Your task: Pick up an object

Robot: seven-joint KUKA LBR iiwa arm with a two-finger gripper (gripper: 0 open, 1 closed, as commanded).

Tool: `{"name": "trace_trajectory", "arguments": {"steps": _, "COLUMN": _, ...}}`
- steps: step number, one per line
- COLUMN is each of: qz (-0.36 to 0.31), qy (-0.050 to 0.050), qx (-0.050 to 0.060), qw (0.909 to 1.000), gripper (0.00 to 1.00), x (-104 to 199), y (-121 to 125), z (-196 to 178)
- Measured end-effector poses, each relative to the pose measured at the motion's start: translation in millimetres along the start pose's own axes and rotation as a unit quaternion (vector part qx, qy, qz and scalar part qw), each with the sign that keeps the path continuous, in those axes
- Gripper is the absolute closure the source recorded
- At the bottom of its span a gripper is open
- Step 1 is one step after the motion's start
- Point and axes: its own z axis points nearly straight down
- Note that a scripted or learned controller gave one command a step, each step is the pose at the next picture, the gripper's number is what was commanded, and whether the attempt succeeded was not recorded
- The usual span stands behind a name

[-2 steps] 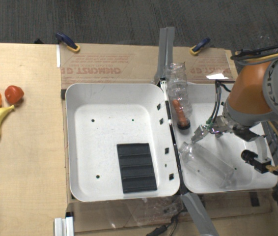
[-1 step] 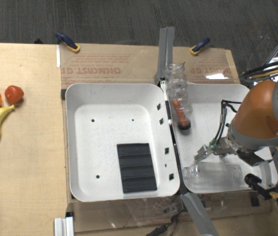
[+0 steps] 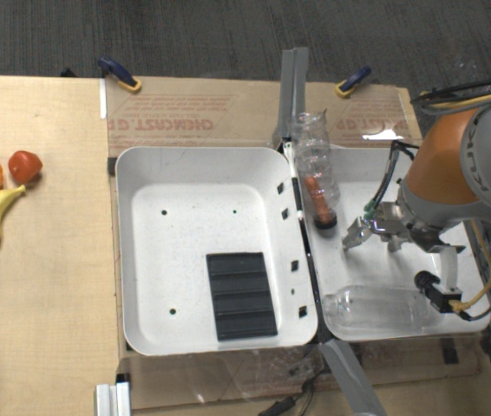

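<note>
The gripper [image 3: 369,229] is hanging open and empty (near the clear bottle [image 3: 376,306]), risking sliding off it.

A clear plastic bottle [image 3: 317,177] (orange-red inside, dark cap) lies along the right bin's [image 3: 350,323] left wall.

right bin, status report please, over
End effector low over right bin, nothing seen in its grip. Clear bottle lying at near wall, another bottle along left wall. Black block in left bin, out of the way.
</note>
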Motion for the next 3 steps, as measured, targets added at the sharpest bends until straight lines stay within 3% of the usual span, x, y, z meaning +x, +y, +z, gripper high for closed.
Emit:
{"name": "trace_trajectory", "arguments": {"steps": 1, "qz": -0.029, "qy": 0.000, "qx": -0.001, "qw": 0.9996, "gripper": 0.00, "x": 59.0, "y": -15.1, "z": -100.7}}
{"name": "trace_trajectory", "arguments": {"steps": 2, "qz": -0.001, "qy": -0.001, "qx": 0.000, "qw": 1.0000, "gripper": 0.00, "x": 37.8, "y": 30.4, "z": -100.0}}
{"name": "trace_trajectory", "arguments": {"steps": 3, "qz": -0.080, "qy": 0.000, "qx": 0.000, "qw": 0.9968, "gripper": 0.00, "x": 9.0, "y": 45.4, "z": -51.0}}
